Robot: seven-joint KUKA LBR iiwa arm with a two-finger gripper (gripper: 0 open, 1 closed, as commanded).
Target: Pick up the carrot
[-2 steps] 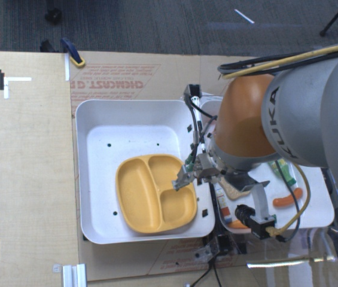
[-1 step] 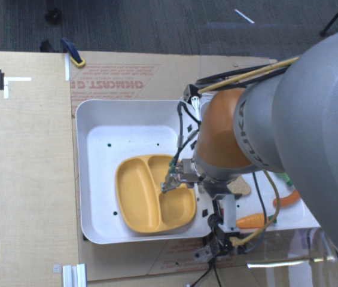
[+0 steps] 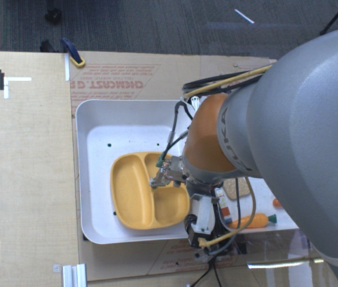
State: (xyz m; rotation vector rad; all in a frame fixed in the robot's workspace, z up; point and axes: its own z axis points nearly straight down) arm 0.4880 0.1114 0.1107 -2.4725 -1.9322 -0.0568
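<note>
The carrot [image 3: 253, 221] is orange with a green stem end and lies on its side in the right bin [image 3: 283, 225], near the front edge. A yellow cable crosses its left end. The arm's grey body and orange wrist band cover most of that bin. My gripper [image 3: 164, 173] is to the carrot's left, over the left bin, above the middle ridge of a yellow two-part dish [image 3: 134, 190]. Just a small metal part of it sticks out from under the wrist. Nothing of the carrot is near it.
The yellow dish rests in the front half of the left white bin [image 3: 97, 160]. In the right bin a tan speckled piece [image 3: 238, 188] lies just behind the carrot, and a small orange bit [image 3: 276, 204] sits beside the arm. Cardboard lines the bench behind the bins.
</note>
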